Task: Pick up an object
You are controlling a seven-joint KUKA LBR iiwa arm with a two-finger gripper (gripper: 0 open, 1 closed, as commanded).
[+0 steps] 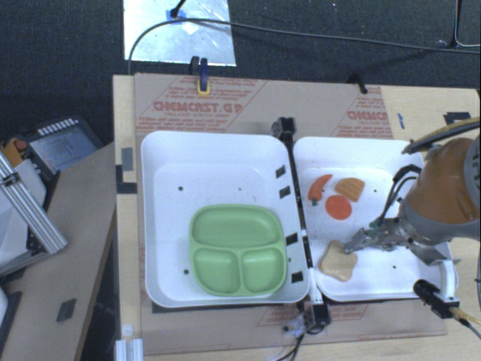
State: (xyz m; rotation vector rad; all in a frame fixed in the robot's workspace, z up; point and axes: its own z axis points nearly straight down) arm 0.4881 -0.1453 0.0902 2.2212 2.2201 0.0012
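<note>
**Mia:** Where is the arm?

**Ben:** It comes in from the right, over the right bin [376, 153]. The gripper [353, 243] is low down, near the front edge of that bin.

**Mia:** Is it holding something?

**Ben:** I can't tell. Its tip is right by the tan bread piece [338, 262], maybe touching its top edge, but the tip is too small and blurry to see more.

**Mia:** What else is in that bin?

**Ben:** A red round slice [338, 207] sits in the middle. Just behind it is an orange piece [350, 188]. A red pepper [319, 187] lies beside that, close to the bin's left wall.

**Mia:** And the other bin?

**Ben:** The left bin [169, 171] has a green tray [237, 248] with three sections. It sits near the front right corner.
</note>
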